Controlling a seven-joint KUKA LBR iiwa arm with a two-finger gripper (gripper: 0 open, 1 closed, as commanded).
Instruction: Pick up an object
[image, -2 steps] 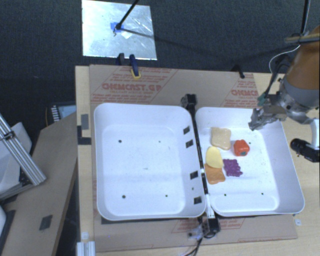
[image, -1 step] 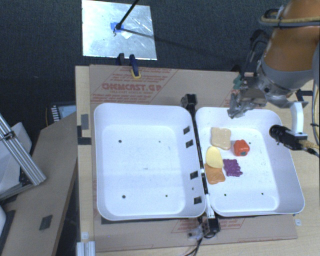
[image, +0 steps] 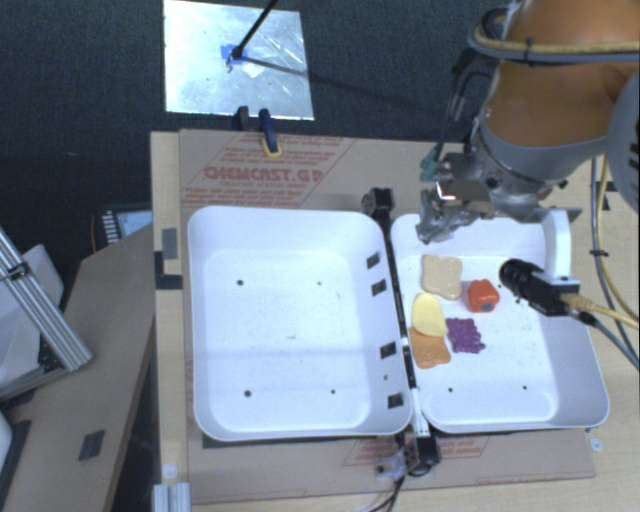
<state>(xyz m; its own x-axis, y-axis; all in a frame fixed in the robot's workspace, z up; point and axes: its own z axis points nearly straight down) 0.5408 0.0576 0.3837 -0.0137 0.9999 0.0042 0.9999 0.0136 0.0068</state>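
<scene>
In the right bin (image: 560, 400) lie several small things: a tan bread slice (image: 442, 275), a red-orange piece (image: 483, 295), a yellow piece (image: 429, 313), an orange slice (image: 430, 349) and a purple grape bunch (image: 465, 335). My gripper (image: 437, 226) hangs over the bin's far left corner, just beyond the bread slice and not touching it. Nothing shows between its fingers, and the wrist above hides how they stand.
The left bin (image: 290, 320) sits beside the right one, with black clips (image: 388, 350) along the shared edge. A black cylinder with a yellow cable (image: 535, 283) juts in from the right over the right bin. A shiny metal plate (image: 238, 58) lies beyond the bench.
</scene>
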